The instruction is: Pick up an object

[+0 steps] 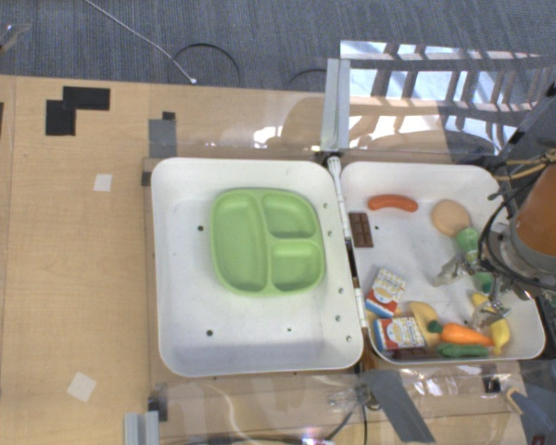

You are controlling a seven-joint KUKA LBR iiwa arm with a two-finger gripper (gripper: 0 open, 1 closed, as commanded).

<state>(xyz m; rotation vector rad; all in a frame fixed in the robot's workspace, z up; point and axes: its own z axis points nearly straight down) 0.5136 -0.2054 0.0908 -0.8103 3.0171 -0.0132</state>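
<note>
My hand (474,290) hung low over the right bin (417,179), near its right wall, with its two metal fingers (451,269) spread apart and nothing between them. One finger reached left toward the middle of the bin; the other (490,310) pointed down toward the near corner. A green toy (467,240) sat just beside my wrist, partly hidden by it, and a second bit of green showed between the fingers, too covered for me to name it.

Above the hand my arm (542,213) came in from the right, its orange band over the bin's right rim, with dark cables looping around it.

Near my hand, in the near right corner, lay a carrot (463,335) with a banana (500,334) touching its end. Left of those sat a small carton (403,332) and a white packet with red print (385,291). A tan egg-shaped thing (450,217) lay just behind the green toy, and a red sausage (392,203) lay farther left, near the back wall. A brown block (360,230) rested against the bin's left wall.

The left bin (181,276) held a green divided plate (266,241) in its middle. Both bins sat side by side on the wooden surface (65,267).
</note>
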